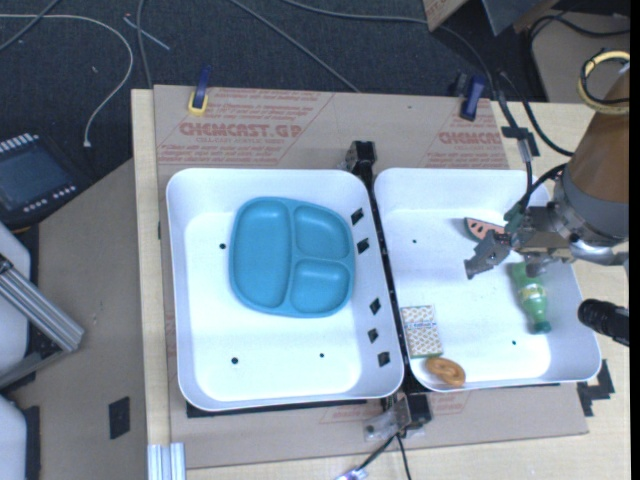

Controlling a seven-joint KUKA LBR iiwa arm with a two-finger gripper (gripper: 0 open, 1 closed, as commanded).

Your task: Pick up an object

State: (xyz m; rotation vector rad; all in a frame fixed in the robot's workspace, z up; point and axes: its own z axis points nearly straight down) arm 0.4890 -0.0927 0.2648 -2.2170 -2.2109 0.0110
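Grey and orange, the robot arm point(600, 183) reaches in from the right over the right white bin point(440, 298), its wrist bent so the hand point(492, 256) points left and down above the bin floor. Its two dark fingers look spread apart with nothing between them. Four small things lie in this bin: a green bottle point(533, 300) just right of the hand, a reddish-brown slice point(484, 228) just above it, a patterned packet point(421, 329) and a golden pastry point(446, 371) well below, near the front left corner. One blue divided plate point(292, 256) lies in the left bin point(200, 348). Both bins sit on a cardboard-covered surface point(260, 128).
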